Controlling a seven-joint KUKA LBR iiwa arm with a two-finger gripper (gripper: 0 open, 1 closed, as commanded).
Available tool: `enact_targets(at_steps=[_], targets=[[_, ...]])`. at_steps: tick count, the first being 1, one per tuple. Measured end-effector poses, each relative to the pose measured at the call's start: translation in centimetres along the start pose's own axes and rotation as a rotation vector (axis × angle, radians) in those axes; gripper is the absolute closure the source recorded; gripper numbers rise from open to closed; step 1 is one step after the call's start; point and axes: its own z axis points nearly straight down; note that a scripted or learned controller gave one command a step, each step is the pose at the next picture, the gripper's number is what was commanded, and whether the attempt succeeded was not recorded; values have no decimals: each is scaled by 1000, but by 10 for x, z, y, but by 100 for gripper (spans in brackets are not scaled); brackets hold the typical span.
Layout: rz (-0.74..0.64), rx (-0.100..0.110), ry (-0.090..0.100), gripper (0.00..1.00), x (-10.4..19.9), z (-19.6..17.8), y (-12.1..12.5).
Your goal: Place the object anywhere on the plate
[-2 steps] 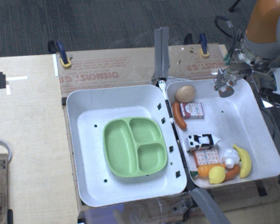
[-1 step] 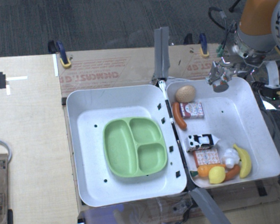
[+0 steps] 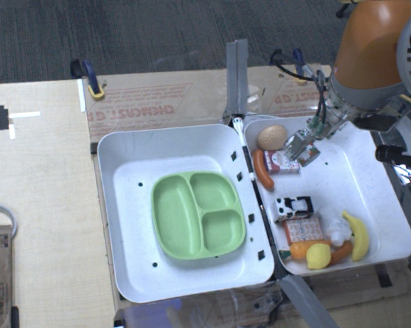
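While the grey arm with its orange band (image 3: 373,38) reaches in over the right-hand shallow white bin (image 3: 378,180), its gripper (image 3: 304,146) hangs above that bin's far half, just beside a small red-and-white packet (image 3: 283,163). Whether the fingers are spread or pressed together cannot be told at this size, and nothing is seen between them.

Taking the packet as landmark: a round tan ball-like object (image 3: 272,137) lies just beyond it, toward the bin's far wall; a red-orange sausage-shaped toy (image 3: 263,170) lies against its left side, along the bin's left wall. Nearer the camera from the packet sit a small black-and-white box (image 3: 295,206), then a reddish printed carton (image 3: 302,227), then a cluster of an orange toy carrot (image 3: 302,248), a yellow lemon (image 3: 318,256) and a yellow banana (image 3: 357,234), with a clear crumpled wrapper (image 3: 335,228) among them.

Well to the packet's left, the pale green three-compartment plate (image 3: 198,214) lies flat in the middle of the left-hand white bin (image 3: 123,202) on the bench (image 3: 35,174).
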Motion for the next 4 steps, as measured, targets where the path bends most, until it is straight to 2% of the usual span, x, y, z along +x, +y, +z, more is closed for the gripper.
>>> enact_targets(at_steps=[1,2,3,4], targets=[[-23,-1,-2,100,-72,-13,-11],[-68,1,1,100,-4,39,15],[-285,0,0,100,65,38,37],[-468,-1,-1,100,85,-24,-3]])
